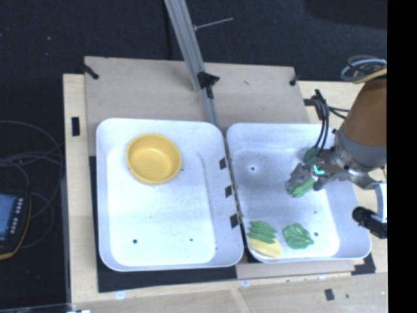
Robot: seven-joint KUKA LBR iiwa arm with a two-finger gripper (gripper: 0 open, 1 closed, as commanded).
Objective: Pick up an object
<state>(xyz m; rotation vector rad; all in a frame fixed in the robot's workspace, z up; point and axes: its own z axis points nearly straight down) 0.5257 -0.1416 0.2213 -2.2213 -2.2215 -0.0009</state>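
**A green thing in the fingers**

In the right bin (326, 139), the gripper (303, 181) sits low over the white floor. Its fingers pinch a small green thing (300, 189). Two more toys, a green and yellow one (264, 238) and a green one (298, 235), lie near the front wall. A yellow bowl (154, 158) rests in the left bin (163, 240). I think the grab is done. Next comes a slow lift straight up, so the green thing does not slip.

A yellow bowl (154, 158) sits in the white left bin (117, 240). At five o'clock, green pieces (298, 235) and a yellow piece (266, 246) lie in the white right bin (273, 142).
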